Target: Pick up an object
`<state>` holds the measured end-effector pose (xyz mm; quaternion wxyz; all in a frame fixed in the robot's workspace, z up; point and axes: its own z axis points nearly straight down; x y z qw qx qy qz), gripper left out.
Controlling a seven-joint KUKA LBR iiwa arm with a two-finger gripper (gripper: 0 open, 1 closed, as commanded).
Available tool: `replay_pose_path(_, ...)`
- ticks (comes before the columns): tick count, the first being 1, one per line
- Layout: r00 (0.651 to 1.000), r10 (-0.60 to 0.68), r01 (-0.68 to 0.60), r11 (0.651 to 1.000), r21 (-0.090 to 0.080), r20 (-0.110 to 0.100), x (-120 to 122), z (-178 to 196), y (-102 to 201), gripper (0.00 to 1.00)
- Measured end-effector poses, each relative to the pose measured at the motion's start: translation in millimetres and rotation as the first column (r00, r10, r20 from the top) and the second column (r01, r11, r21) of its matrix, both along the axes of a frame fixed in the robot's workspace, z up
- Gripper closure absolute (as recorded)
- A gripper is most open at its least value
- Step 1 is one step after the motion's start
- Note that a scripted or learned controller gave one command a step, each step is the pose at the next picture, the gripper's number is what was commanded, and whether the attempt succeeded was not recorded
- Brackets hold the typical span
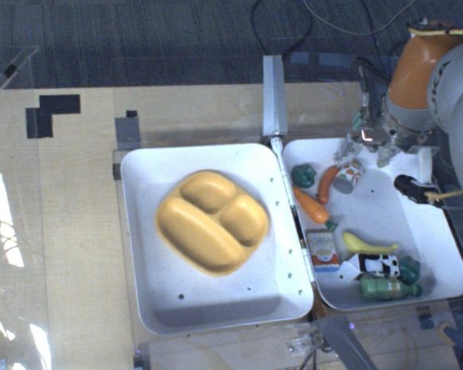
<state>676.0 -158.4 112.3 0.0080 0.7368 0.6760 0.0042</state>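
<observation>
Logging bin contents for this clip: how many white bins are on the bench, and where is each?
2. The left bin holds a yellow three-compartment tray. The right bin holds the small toy items, with the gripper over its far edge.

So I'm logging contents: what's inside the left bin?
The left bin holds a yellow three-compartment tray, lying near its centre. Whatever sits beneath that tray is covered and can't be seen.

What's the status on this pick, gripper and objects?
Gripper at right bin's far edge, nothing visibly held. Small can nearest. Carrot, banana untouched.
</observation>
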Motion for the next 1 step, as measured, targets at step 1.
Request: replay_pose_path(1, 0.968, 0.251, -0.251, 0.968, 0.004, -0.009, -25.9, -26.0, 3.5, 0.0)
